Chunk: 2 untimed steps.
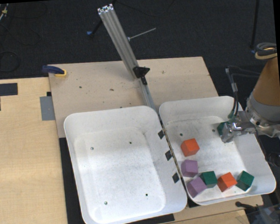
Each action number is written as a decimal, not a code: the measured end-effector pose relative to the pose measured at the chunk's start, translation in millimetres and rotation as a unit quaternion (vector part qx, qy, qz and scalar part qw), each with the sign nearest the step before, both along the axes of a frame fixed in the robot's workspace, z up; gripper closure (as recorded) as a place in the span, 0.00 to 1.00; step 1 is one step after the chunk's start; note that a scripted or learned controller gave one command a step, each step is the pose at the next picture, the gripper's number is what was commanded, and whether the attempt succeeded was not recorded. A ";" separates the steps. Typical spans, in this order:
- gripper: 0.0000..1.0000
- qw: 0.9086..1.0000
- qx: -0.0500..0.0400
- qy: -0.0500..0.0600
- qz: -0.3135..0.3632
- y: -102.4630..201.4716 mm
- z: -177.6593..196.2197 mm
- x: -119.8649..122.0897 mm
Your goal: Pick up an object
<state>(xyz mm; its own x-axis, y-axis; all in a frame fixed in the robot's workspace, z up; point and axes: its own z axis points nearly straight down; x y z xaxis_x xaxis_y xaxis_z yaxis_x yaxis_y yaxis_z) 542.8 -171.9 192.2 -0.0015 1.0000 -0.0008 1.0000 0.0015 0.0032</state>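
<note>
My gripper hangs over the right part of the right bin, reaching in from the right edge. A dark greenish shape shows at its tip, and I cannot tell whether that is a block or part of the gripper. Left of it lies an orange cube. Along the bin's near side lie a purple cube, a second purple cube, a green cube, another orange cube and a green cube in the near right corner.
The left bin sits beside the right one, with black clips along the shared rim. A slanted aluminium bar rises behind the bins. A blue and yellow clamp lies at the bench's far left corner.
</note>
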 end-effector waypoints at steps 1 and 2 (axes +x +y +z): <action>1.00 1.000 0.000 0.000 0.000 -1.7 42.4 2.2; 1.00 1.000 0.000 0.000 0.001 -4.3 84.7 4.1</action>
